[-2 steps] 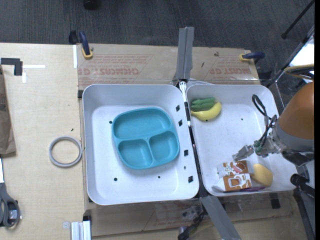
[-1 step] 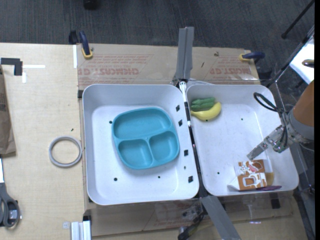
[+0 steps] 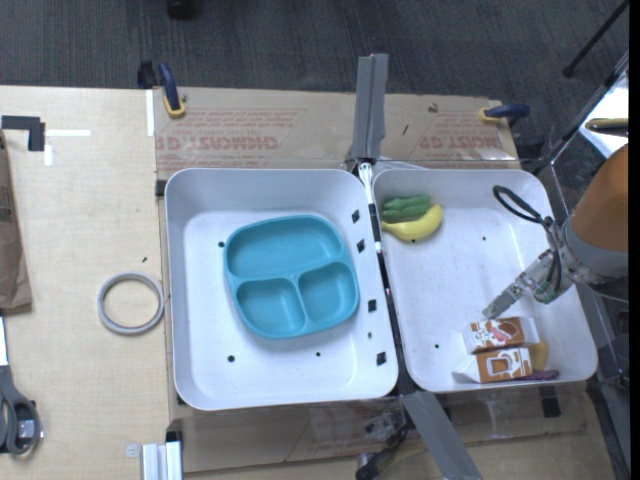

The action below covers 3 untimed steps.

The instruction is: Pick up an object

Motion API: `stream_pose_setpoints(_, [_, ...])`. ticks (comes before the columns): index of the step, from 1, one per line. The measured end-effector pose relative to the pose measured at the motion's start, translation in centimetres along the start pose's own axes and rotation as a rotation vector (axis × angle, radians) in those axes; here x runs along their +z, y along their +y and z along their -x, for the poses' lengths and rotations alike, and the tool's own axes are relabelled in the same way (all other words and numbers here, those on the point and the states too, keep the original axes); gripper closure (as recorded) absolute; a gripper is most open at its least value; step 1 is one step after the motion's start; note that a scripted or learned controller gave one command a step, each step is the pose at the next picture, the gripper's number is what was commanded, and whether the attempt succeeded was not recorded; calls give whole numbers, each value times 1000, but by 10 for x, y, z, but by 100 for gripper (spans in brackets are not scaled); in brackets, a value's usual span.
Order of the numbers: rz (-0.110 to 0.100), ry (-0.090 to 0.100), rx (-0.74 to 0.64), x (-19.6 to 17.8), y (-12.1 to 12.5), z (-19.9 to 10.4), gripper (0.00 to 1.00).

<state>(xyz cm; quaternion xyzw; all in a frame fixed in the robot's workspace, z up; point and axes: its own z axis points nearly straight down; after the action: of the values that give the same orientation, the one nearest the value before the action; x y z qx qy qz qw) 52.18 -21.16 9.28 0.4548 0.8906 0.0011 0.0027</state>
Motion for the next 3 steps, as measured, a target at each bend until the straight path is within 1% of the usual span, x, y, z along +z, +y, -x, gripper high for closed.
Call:
stream_pose_setpoints(1, [38, -63, -285, -16, -3, -32, 0])
stream_pose_setpoints(2, [-3, 3, -152, 1, 45, -25, 0])
stream_pose_setpoints(3, [20, -26, 42, -42, -22, -25, 0])
